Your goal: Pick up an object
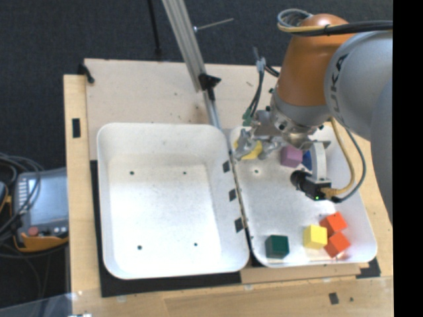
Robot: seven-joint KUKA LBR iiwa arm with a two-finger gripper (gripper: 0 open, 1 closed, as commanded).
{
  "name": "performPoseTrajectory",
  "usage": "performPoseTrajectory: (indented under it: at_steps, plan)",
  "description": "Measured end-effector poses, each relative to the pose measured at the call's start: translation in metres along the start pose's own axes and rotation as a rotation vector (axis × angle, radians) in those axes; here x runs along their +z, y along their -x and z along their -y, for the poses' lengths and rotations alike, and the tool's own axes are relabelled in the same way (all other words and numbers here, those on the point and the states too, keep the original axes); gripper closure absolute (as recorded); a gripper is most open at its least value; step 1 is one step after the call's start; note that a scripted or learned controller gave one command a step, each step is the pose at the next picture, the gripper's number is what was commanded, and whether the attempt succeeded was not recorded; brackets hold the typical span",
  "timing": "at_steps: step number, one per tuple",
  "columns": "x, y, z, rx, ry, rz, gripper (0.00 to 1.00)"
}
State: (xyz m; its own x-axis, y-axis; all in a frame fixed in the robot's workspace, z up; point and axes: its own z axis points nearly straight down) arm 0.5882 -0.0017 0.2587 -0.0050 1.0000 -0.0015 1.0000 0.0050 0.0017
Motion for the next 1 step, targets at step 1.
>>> performPoseTrajectory:
  at_steps: [1]
  plan:
    - [0.0107,-0.0595,-0.0107,-0.002,0.001,-0.002,1.00]
